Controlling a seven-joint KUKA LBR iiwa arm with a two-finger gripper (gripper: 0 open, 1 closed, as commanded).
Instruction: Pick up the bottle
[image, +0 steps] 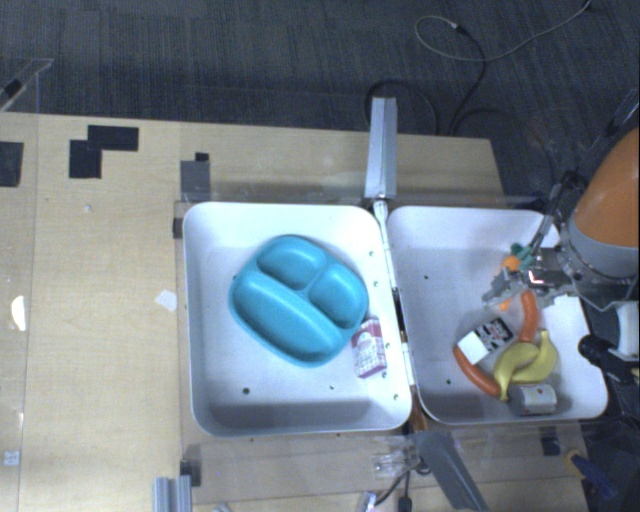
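Note:
The bottle (368, 347) is small, with a white cap and a red-and-white label. It lies on its side in the left bin (215, 400), near the right wall, touching the lower right edge of a blue divided plate (298, 296). My gripper (520, 272) hangs over the right bin (440, 250), far to the right of the bottle. An orange stick-shaped item (528, 312) sits just below it, and I cannot tell whether they touch.
In the right bin's lower part lie a yellow banana (525, 365), an orange carrot-like piece (478, 372), a small white-and-black box (492, 335) and a grey block (534, 398). A metal divider post (381, 150) stands behind the bins.

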